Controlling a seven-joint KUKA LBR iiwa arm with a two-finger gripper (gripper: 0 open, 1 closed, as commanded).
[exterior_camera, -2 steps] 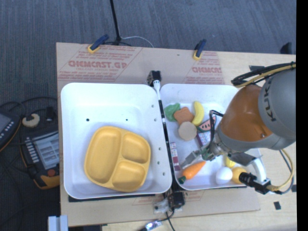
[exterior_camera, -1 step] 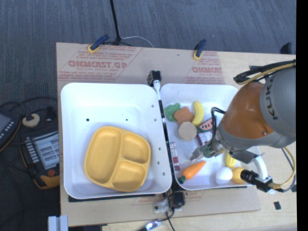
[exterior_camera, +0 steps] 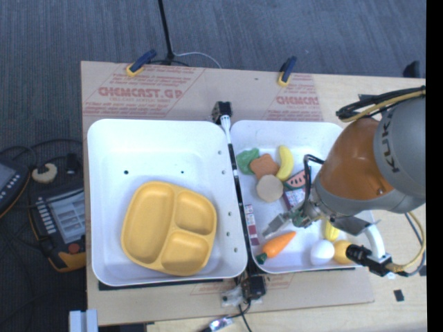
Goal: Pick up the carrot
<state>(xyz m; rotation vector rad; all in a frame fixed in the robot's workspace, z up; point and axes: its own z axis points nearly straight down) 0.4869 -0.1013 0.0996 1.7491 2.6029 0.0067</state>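
Orange carrot (exterior_camera: 277, 244), one; white bins (exterior_camera: 111, 138), two.

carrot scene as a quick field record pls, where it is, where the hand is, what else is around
carrot: lying in the right bin, near its front left corner
hand: just above the carrot, not gripping it
neighbours: banana, watermelon slice, round beige piece, white egg
left bin: holds a yellow divided tray
task status: carrot not yet picked up
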